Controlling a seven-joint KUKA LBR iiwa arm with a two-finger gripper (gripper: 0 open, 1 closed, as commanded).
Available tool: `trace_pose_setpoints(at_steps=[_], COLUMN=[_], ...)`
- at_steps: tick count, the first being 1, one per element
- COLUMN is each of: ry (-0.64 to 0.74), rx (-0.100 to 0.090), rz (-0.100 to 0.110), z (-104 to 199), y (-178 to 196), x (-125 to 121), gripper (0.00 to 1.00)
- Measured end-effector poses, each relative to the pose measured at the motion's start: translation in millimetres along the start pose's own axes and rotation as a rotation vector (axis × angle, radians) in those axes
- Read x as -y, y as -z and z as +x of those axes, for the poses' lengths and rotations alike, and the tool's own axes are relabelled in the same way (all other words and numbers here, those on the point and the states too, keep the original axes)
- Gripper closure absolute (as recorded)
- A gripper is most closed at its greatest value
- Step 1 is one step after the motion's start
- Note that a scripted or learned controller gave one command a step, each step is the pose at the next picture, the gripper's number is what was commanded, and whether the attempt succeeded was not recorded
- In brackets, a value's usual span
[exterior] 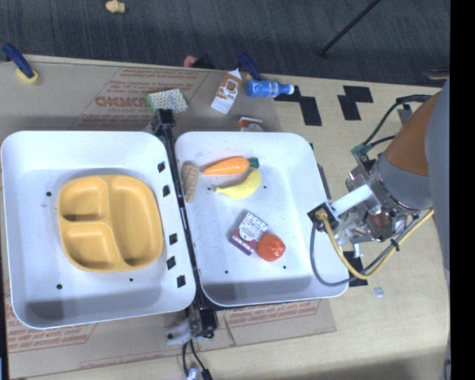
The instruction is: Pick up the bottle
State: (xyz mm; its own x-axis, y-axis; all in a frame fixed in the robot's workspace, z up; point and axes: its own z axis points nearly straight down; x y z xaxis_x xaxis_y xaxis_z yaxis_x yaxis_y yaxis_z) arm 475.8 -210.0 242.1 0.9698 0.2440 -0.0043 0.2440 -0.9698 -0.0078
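The bottle (267, 89) is small and blue with a pale cap end. It lies on its side on the cardboard bench, beyond the far edge of the right bin (301, 145) and outside both bins. My gripper (358, 234) hangs over the right bin's right rim, wrapped in cables, well in front of and to the right of the bottle. Nothing shows in its grasp.
The right bin holds a carrot (226, 165), a banana (242, 186), a ridged tan piece (191, 180), a purple packet (249, 233) and a red fruit (271, 247). A yellow divided tray (111, 220) sits in the left bin. A small carton (226, 92) and a green pad (168, 99) lie near the bottle.
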Motion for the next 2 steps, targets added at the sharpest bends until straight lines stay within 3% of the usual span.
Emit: trace_pose_setpoints(at_steps=[2], ry=[-0.039], rx=[0.001], rz=[0.000], z=[-0.1], y=[-8.3], x=[-0.1], gripper=[1.00])
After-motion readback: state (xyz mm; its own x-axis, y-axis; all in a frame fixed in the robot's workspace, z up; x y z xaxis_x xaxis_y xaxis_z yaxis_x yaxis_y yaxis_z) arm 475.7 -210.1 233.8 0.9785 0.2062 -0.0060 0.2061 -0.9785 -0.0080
